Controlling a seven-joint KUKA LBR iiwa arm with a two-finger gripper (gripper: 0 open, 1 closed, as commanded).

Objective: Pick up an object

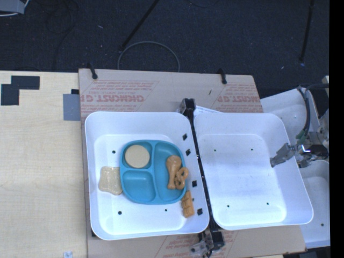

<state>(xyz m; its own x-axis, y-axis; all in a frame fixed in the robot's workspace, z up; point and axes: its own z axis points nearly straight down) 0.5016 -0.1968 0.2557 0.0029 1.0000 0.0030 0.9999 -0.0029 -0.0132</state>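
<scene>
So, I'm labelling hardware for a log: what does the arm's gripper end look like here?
The gripper is grey metal with slim, angular fingers, sitting at the right bin's edge. Behind it are dark wrist parts with a small green spot and a thin dark cable looping upward.

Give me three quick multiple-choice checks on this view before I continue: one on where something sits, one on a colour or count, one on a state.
1. Where is the divided tray?
A. left bin
B. right bin
C. on the bench outside the bins

2. What colour is that tray?
A. red
B. blue
C. green

3. Where is the end effector relative to the objects?
A. touching the tray
B. pressing the round cracker
C. at the right bin's right rim, apart from every object

Answers: 1 A, the tray lies in the left bin. 2 B, it is plainly blue. 3 C, it hangs at the right rim, far from the food pieces.
</scene>
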